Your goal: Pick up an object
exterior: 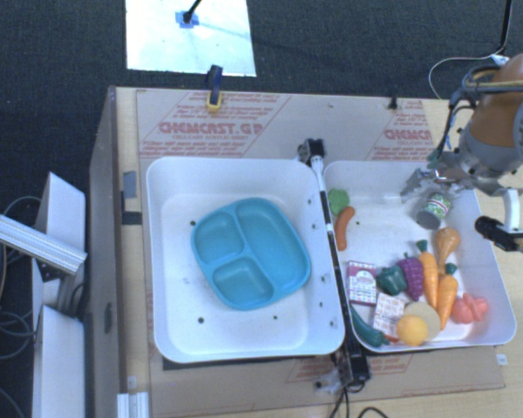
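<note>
One small can (435,207) held between the fingers of the gripper (436,192) above the right bin (383,200), three carrots (439,277), one blue tray (249,252) in the left bin (179,190).

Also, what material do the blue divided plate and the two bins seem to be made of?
The blue plate looks like moulded plastic: even colour, soft sheen, rounded compartment edges. The left bin and right bin seem to be thin white plastic, smooth and slightly glossy, with rounded corners; the material is not certain from this view.
</note>
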`<state>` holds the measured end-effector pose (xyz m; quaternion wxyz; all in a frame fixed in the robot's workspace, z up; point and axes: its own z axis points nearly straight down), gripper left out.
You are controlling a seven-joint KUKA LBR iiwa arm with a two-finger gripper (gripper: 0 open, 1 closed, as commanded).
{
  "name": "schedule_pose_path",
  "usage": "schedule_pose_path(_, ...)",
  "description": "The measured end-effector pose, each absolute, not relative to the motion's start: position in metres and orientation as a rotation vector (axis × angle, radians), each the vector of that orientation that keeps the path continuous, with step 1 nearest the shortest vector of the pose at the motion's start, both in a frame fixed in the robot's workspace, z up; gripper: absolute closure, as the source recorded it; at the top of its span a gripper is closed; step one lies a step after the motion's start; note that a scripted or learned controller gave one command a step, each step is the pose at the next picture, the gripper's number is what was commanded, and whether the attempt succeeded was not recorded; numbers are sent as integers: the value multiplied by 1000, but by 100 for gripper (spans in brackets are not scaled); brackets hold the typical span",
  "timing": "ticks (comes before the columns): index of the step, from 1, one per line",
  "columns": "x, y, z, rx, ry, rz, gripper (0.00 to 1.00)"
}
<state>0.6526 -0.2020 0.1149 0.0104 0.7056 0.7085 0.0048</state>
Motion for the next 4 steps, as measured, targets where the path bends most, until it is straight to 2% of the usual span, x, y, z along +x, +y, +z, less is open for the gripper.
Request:
schedule_pose_path(1, 640, -190, 105, 2197, 2205, 19, 0)
schedule_pose_path(2, 670, -202, 164, 2212, 2222, 4, 0)
schedule_pose_path(3, 637, -200, 101, 2219, 2223, 1, 0)
schedule_pose_path(4, 614, -175, 84, 2218, 2224, 1, 0)
